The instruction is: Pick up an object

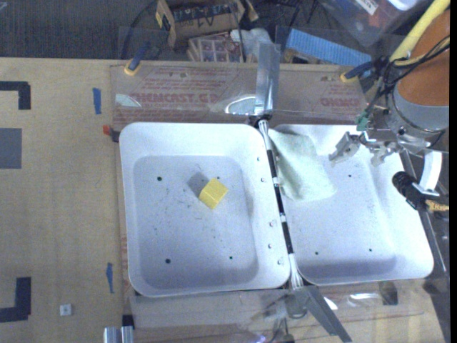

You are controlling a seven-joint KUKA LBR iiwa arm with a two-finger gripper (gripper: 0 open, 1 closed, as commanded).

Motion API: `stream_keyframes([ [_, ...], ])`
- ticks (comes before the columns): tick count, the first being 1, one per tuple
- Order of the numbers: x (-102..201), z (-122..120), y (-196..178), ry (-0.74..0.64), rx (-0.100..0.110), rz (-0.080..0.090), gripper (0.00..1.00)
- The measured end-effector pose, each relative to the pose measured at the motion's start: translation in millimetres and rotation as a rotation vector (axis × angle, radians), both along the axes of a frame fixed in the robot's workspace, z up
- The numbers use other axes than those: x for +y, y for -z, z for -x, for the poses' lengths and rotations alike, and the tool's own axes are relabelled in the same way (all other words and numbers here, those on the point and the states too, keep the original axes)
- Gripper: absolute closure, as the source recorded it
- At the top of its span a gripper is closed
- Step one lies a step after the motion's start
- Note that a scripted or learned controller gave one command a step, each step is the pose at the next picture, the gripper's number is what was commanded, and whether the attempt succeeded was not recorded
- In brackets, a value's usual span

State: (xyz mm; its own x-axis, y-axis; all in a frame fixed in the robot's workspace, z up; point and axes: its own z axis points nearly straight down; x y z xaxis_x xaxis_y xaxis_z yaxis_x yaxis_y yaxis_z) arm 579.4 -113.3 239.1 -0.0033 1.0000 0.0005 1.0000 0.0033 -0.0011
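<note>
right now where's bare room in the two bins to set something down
Left bin: bare floor all around the yellow block. Right bin: near half is bare. Its far side is crowded by the pale cloth and the tool.

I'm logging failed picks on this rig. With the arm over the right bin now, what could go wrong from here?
1. The gripper hangs over the right bin, near the pale green cloth; limp fabric may slip out of a pinch.
2. The cloth lies against the divider between the bins, so a descent there might strike the rim.
3. The yellow block sits in the left bin, apart from the gripper; reaching it means crossing that divider.
</note>
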Motion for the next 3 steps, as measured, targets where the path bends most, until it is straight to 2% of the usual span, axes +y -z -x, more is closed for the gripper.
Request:
stream_keyframes([
  [1, 80, -29, -16, -0.236, -0.006, 0.002, 0.0],
  [2, 138, -64, 53, -0.485, -0.002, 0.0, 0.0],
  [3, 175, -79, 53, -0.476, -0.007, 0.002, 0.0],
])
